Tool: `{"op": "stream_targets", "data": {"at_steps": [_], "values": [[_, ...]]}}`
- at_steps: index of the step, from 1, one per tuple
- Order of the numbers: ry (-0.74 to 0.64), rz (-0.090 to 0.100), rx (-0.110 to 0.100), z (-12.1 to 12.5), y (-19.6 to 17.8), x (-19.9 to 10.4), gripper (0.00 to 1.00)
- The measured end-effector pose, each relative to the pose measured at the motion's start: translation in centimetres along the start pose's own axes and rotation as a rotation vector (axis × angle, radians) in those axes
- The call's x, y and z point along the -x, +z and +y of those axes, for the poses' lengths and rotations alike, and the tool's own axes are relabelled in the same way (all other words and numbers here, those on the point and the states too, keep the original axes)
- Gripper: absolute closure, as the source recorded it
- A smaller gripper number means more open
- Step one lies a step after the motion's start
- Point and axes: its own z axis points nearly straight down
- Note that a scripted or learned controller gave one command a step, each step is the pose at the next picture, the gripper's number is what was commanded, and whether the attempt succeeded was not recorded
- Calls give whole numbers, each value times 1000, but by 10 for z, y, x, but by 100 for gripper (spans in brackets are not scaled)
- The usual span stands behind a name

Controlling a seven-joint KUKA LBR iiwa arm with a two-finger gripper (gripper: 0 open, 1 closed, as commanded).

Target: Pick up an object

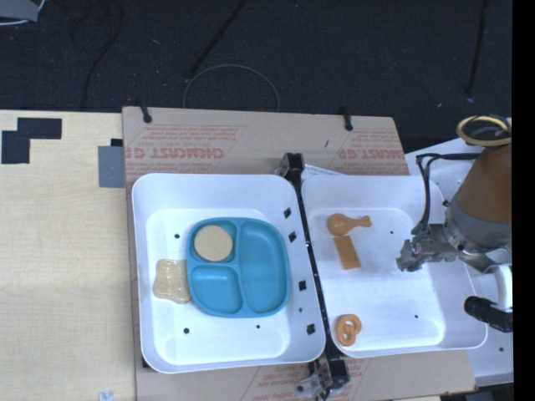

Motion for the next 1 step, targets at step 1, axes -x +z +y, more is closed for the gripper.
{"op": "stream_targets", "data": {"at_steps": [1], "values": [[0, -1, 2, 3, -60, -7, 100]]}}
